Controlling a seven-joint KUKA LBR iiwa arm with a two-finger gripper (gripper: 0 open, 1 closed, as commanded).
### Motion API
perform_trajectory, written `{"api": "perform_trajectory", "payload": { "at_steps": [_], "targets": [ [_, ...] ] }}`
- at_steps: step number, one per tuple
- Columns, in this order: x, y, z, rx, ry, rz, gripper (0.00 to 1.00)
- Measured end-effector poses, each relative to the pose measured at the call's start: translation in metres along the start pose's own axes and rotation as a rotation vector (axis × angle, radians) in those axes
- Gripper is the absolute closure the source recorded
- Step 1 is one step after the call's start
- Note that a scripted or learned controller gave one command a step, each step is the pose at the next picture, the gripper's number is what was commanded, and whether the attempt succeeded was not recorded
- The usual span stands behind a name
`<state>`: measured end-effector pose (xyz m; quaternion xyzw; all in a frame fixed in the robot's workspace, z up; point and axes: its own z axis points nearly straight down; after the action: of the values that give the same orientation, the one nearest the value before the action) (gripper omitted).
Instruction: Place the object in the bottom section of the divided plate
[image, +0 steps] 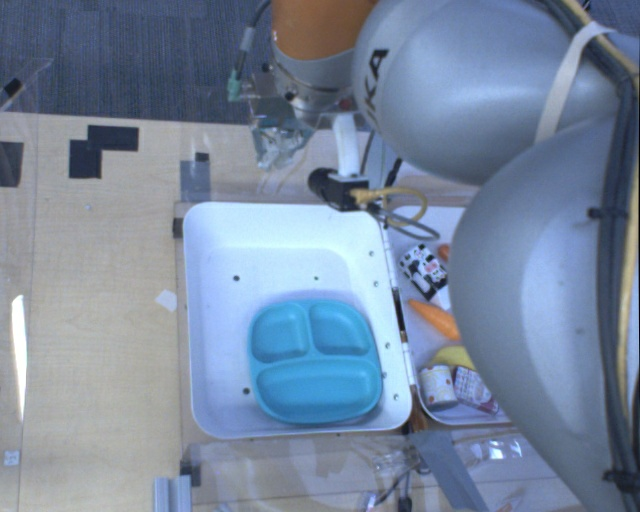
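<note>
The big grey arm (520, 200) covers most of the right bin (440, 412), below and right of the gripper (280, 140), whose tips blur.

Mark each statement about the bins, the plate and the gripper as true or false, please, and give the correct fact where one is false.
1. The blue divided plate lies in the left white bin. True.
2. An orange carrot lies in the plate's bottom section. False: all three sections of the plate hold nothing; the carrot is in the right bin.
3. The gripper is above the far edge of the left bin, away from the plate. True.
4. The plate has four sections. False: it has two small sections at the far side and one wide section at the near side.
5. A yellow object lies in the right bin near the carrot. True.
</note>
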<state>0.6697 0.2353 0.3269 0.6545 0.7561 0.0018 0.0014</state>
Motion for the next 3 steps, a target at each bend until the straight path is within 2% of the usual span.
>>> {"api": "perform_trajectory", "payload": {
  "at_steps": [1,2,3],
  "targets": [
    [-0.005,-0.004,-0.109,-0.001,0.0,-0.417,1.0],
    [-0.013,-0.001,-0.108,-0.001,0.0,-0.782,1.0],
    [0.003,-0.018,-0.109,-0.002,0.001,-1.069,1.0]
  ]
}}
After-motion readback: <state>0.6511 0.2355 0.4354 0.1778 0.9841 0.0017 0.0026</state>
